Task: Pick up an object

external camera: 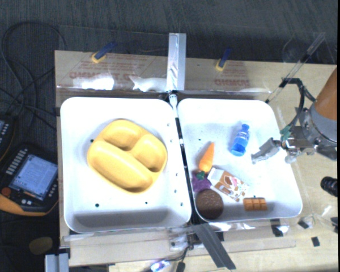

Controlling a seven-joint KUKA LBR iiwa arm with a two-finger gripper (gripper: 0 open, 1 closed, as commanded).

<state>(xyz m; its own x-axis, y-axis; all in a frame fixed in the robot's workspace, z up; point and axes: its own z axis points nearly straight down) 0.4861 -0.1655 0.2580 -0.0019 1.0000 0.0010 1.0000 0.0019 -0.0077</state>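
Camera view: gripper, finger state indiscernible, at right bin 3 o'clock; blue bottle at its 9 o'clock. Risk: bottle rolls, grasp slips.

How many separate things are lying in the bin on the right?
6: a blue bottle at upper middle, an orange carrot, a purple piece under it, a printed packet, a brown ball and an orange block at the front. More may be hidden.

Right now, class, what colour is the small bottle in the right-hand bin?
The small bottle is blue, clearest in the camera view, lying on the white floor of the right-hand bin.
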